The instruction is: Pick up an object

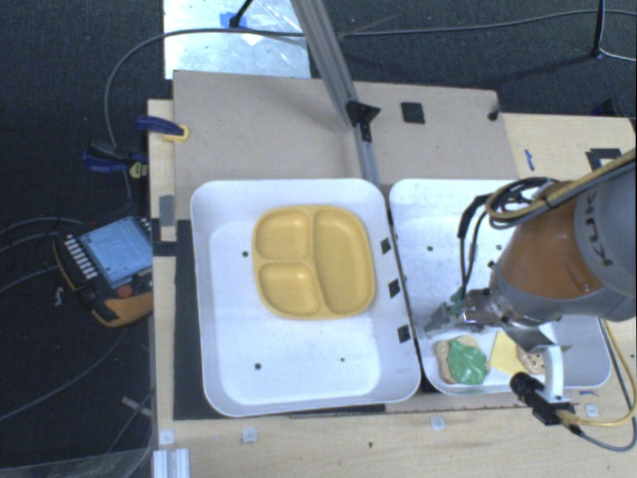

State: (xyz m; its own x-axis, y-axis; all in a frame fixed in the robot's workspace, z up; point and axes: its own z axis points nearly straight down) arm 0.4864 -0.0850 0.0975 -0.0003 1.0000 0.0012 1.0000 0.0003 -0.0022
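The right bin (428, 227) holds a few small items near its front edge. A green lumpy object (465, 362) lies on the bin floor, with a yellow wedge (507, 355) just to its right and a small brown round piece (534, 360) beyond that. My gripper (445, 319) hangs at the end of the grey and orange arm (547, 262), just above and slightly left of the green object. Nothing is visibly held in it. The arm's body hides the back right part of this bin.
A yellow divided plate (314, 260) sits in the left bin (299, 366), toward its back. The ridge between the two bins (396, 277) runs right beside the gripper. A metal pole (333, 58) slants across the board behind the bins.
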